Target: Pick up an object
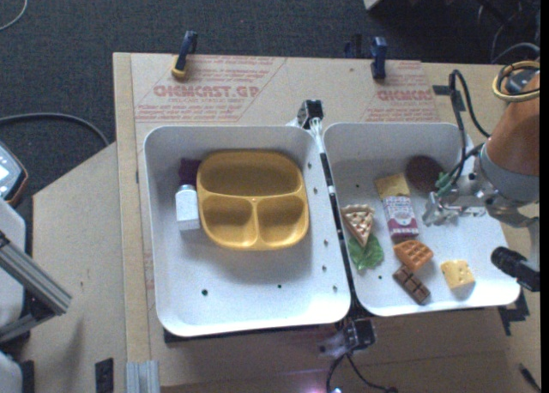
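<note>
A dark carpet lies around the brown bench [257,82]. It bears the left bin [163,237], which contains a yellow divided tray [253,198] with a small white bottle [187,208] touching its left side. The right bin [364,138] has free floor at its upper left. Its food pieces lie near the front: a snack bar [401,215], pizza slice [358,224], waffle [413,254], cheese [458,275]. The gripper [439,209] hangs just right of the snack bar; its opening I cannot tell.
</note>
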You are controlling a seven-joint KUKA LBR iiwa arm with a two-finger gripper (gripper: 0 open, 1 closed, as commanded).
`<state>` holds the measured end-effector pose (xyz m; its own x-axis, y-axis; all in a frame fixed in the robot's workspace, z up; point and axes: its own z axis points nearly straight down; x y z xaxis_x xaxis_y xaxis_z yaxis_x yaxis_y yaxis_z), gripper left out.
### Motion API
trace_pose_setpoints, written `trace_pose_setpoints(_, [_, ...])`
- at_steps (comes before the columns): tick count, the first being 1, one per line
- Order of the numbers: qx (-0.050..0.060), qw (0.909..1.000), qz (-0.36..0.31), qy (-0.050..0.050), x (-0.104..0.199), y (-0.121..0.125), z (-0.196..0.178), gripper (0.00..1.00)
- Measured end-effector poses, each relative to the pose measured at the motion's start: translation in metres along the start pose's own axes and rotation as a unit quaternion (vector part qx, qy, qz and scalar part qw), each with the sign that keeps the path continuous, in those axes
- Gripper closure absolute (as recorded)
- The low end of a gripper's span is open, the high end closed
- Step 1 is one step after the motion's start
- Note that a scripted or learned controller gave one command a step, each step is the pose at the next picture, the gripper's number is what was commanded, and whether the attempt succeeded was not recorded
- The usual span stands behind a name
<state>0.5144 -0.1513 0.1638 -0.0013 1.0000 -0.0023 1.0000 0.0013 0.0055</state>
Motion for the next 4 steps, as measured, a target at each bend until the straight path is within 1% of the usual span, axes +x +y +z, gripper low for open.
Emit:
trace_pose_setpoints(1, [-0.001, 1.0, 0.0, 0.0, 0.0, 0.009, -0.046, 1.0])
trace_pose_setpoints(2, [0.0, 1.0, 0.0, 0.0, 0.0, 0.01, -0.062, 1.0])
trace_pose_setpoints(3, [0.001, 1.0, -0.002, 0.001, 0.035, 0.042, -0.055, 1.0])
trace_pose_setpoints(4, [-0.001, 1.0, -0.002, 0.001, 0.063, 0.081, -0.072, 1.0])
